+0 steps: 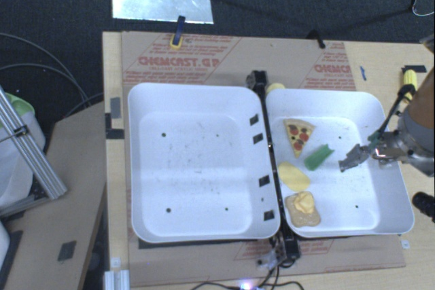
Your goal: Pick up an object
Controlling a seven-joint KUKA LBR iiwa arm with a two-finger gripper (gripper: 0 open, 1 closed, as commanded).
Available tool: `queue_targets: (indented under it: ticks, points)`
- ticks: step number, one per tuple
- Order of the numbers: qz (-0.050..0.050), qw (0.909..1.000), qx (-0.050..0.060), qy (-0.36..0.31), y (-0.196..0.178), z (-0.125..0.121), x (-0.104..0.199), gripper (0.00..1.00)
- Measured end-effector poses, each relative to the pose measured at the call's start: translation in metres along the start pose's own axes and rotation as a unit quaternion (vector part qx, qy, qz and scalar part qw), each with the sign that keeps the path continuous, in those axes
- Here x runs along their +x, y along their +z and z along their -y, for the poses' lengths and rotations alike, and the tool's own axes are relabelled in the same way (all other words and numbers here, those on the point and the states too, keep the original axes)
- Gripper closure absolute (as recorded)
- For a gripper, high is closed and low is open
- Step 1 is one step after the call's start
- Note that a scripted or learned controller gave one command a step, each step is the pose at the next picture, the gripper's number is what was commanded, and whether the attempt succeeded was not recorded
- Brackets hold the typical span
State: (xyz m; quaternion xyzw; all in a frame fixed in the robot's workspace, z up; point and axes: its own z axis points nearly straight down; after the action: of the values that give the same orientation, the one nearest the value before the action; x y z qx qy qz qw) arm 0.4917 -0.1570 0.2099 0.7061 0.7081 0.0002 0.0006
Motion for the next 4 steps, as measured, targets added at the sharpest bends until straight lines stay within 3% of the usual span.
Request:
queue_targets:
  ticks: [1,2,3,4]
  points:
    - [-0.001,1.0000,-0.002,-0.002,0.129,-0.057,0.015,0.00]
    - [0.001,1.0000,-0.004,-0.002,0.124,-0.141,0.013,0.00]
    - [0.001,1.0000,-0.002,0.001,0.124,-0.083,0.043,0.00]
    - [0.000,1.0000,-0.003,0.001,0.123,-0.010,0.064,0.00]
